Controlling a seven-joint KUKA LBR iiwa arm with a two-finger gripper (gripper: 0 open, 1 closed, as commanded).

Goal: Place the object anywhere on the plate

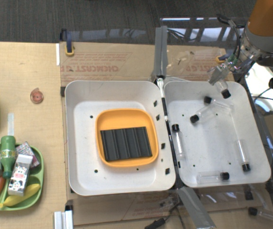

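Several clear tubes (205,112) lie in bin (212,147) right of plate (126,114), well apart. Gripper (220,75) farther right of plate; open or closed, cannot tell. Risk: slick round tube slips from grip, or rolls off plate's dark ribbed slab (126,143).

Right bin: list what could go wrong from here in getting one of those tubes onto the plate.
1. The clear tubes are see-through against the white right bin, so a grasp may miss.
2. Several lie along the walls, like one at the left wall, leaving little finger room.
3. The gripper sits at the far rim; the orange plate lies in the left bin, so a loosely held tube might drop crossing the divider.
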